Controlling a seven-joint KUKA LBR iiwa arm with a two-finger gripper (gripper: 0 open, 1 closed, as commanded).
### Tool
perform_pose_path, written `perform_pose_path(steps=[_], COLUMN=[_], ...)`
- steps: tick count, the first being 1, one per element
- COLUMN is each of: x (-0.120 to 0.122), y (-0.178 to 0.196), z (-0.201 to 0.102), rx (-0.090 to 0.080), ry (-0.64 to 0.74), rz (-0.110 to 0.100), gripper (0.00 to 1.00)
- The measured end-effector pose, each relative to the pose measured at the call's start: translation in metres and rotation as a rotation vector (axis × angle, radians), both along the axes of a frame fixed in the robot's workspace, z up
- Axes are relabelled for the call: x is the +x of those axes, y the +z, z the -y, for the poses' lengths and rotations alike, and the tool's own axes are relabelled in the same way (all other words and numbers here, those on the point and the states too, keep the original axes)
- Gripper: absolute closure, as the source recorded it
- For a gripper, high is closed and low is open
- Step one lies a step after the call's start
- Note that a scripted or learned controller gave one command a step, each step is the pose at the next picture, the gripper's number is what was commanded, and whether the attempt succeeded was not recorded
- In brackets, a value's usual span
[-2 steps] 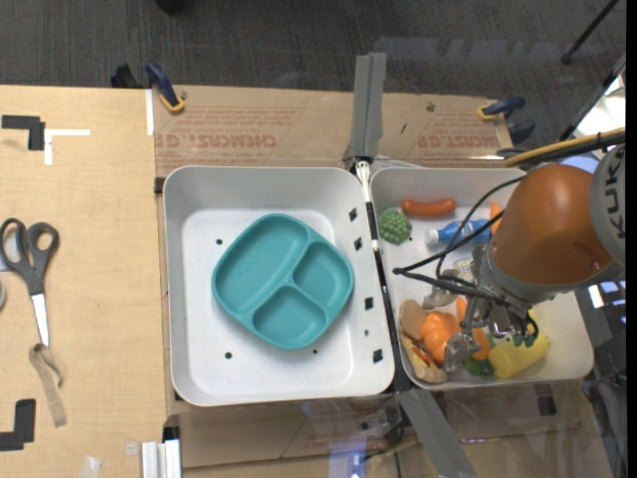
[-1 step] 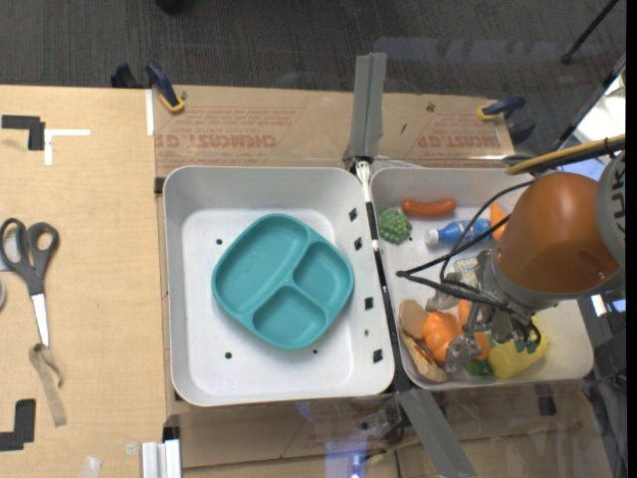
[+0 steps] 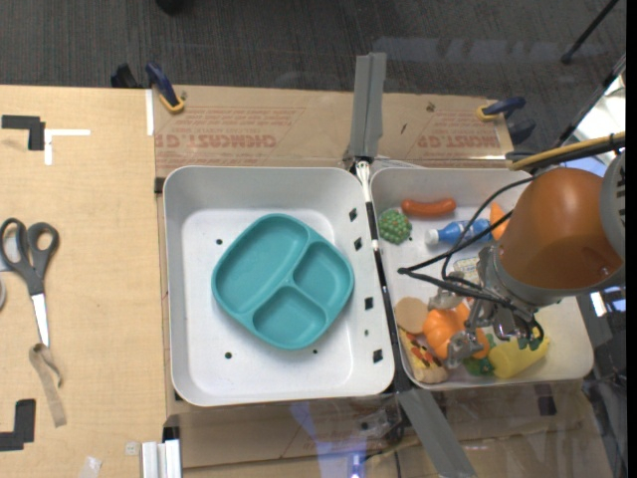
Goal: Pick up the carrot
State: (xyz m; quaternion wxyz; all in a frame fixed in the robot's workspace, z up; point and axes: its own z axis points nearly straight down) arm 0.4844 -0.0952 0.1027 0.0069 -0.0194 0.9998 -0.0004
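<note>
Two shallow white bins sat side by side on the table, and nearly everything of interest was crowded into the right bin [image 3: 557, 361]. The arm [image 3: 557, 232] reached down over that bin's near half, its orange band hiding much of the clutter beneath, and the gripper [image 3: 476, 339] hung low among the toys at the bin's near edge. Whether its fingers were apart or together could not be told; cables and the wrist covered them.

The carrot [image 3: 445, 324] appeared to be the orange piece lying just beside the gripper, toward the divider between the bins, though its outline was partly masked. It was wedged among neighbours: a tan rounded piece [image 3: 409, 314] on the divider side, a yellow item [image 3: 518, 358] toward the near right corner, and something green [image 3: 480, 367] beneath. Such packing probably explained the steep, close approach, since a sideways entry would have shoved the neighbours.

Toward the far edge of that bin lay a red sausage [image 3: 429, 206], a green knobbly ball [image 3: 394, 227] and a blue-and-white object [image 3: 456, 232], well apart from the gripper. The left bin [image 3: 189, 297] held a teal divided plate [image 3: 284, 280] at its middle.

Cardboard sheets lined the table, clamped at the far edge, and scissors [image 3: 30, 267] rested near the left edge. Dark carpet showed beyond.
</note>
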Motion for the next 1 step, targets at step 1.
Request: perform_pose_path(steps=[1], x=[0.0208], y=[0.0893], z=[-0.0783], rx=[0.001], ry=[0.040], rz=[-0.010], gripper=[1.00])
